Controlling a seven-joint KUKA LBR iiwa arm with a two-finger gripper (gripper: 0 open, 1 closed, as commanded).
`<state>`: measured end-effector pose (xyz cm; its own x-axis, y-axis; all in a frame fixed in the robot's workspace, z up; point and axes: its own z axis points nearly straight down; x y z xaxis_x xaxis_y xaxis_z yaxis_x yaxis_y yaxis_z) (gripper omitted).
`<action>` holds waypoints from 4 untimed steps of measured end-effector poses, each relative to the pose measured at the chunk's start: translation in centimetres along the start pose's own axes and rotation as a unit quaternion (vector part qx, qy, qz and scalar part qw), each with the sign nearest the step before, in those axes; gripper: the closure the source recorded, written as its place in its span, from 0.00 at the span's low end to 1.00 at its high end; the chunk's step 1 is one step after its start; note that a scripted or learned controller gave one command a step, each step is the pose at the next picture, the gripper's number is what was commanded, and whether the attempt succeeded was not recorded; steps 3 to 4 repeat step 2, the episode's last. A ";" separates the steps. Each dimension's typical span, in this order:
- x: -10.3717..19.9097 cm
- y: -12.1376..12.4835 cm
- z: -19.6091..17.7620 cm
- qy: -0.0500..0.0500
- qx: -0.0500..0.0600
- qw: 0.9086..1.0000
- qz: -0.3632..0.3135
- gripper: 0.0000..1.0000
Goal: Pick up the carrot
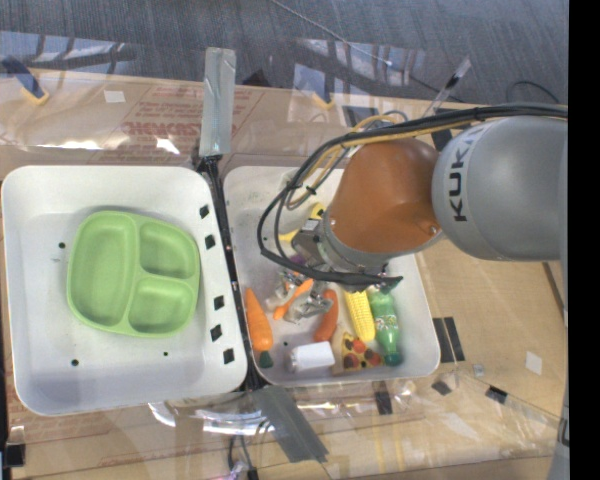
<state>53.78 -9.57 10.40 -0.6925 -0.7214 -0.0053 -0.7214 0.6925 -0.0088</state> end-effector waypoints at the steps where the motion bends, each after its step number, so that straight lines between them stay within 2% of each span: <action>1: -2.8 3.1 -9.1 0.000 -0.002 0.996 -0.092 1.00; 2: -3.6 7.9 -9.0 0.001 -0.007 0.952 -0.306 1.00; 4: -3.6 7.9 -9.0 0.001 -0.007 0.952 -0.306 1.00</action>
